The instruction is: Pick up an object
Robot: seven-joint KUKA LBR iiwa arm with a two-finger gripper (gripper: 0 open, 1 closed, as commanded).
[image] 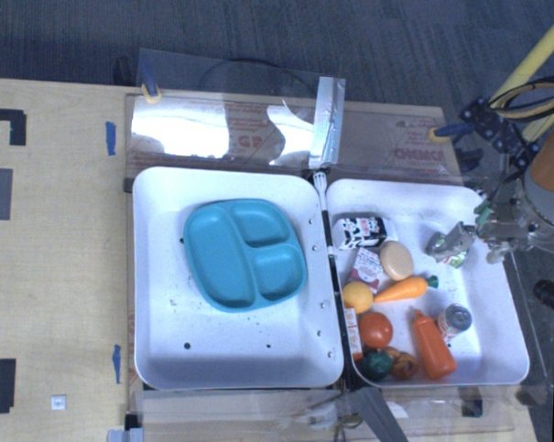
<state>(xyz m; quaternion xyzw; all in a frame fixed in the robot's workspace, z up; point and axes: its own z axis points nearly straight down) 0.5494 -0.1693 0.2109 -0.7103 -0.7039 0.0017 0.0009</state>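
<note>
The arm enters from the right edge of the frame, its orange band just visible at the upper right, and reaches leftward over the right bin [491, 362]. The tool [452, 243] hangs above the upper right part of that bin, over bare white floor, apart from the pile of objects below and to its left. Whether it is released or clenched cannot be told from this angle; nothing is seen held in it.

Two shallow white bins with rounded corners sit side by side on the pale wooden desk [45, 279]. The left bin [153, 329] holds one thing: a blue plastic tray [246, 254] with three compartments, smooth and rounded.

The right bin holds the graspable objects, clustered along its left and lower part. There is one black-and-white cow-patterned carton [359, 231] at the top of the cluster, one small white packet with red print [367, 264], one pale egg-shaped object [396, 260], one orange carrot [403, 289] lying slantwise, one yellow lemon-like piece [357, 296], one round red tomato [376, 329], one orange-red bottle shape [432, 346], one small grey round can [457, 317] and one dark green item [378, 363] at the bottom edge.
</note>
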